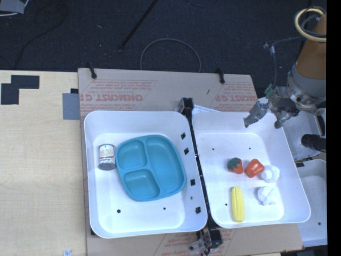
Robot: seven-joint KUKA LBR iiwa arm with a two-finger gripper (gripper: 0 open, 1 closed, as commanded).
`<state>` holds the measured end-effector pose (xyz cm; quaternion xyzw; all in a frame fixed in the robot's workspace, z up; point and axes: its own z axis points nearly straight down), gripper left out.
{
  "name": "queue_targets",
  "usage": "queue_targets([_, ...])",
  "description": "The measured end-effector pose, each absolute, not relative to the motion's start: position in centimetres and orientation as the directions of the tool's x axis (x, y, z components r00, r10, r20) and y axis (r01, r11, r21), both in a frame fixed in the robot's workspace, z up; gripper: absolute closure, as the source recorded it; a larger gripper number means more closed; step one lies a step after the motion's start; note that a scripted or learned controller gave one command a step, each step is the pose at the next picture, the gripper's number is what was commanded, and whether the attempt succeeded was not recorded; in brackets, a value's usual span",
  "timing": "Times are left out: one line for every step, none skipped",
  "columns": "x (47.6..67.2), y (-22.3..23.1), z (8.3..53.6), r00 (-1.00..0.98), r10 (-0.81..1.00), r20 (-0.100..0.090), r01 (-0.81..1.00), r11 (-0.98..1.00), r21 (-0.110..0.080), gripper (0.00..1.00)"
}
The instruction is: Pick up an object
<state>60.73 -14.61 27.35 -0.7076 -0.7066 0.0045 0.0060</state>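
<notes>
Camera view from above shows two shallow white bins side by side on a bench. Over the far right corner of the right bin [287, 159] hangs the gripper [265, 119], its two dark fingers spread apart with nothing between them.

All the small items in that bin sit toward its right and near side, well apart from the gripper. A yellow corn cob [237, 204] lies flat near the bin's near edge, its long axis running near to far. Just beyond it, toward the far side, sit a small green and orange vegetable [235, 165] and an orange pepper [254, 168], almost touching each other. A white crumpled object [268, 184] lies just right of the pepper, close to the right wall. The left and far parts of this bin's floor are bare.

The left bin [101, 127] holds a blue divided plate [149, 167] across its middle, with a small can [107, 157] just beside the plate's left edge.
</notes>
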Motion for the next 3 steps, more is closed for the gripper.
queue_targets([60.9,-14.6,28.1,0.0,1.0,0.0,1.0,0.0,-0.003,0.0])
queue_targets([60.1,-13.9,22.8,0.002,1.0,0.001,1.0,-0.002,-0.007,0.0])
queue_targets([59.2,-13.5,18.0,0.0,1.0,0.001,1.0,0.0,-0.006,0.0])
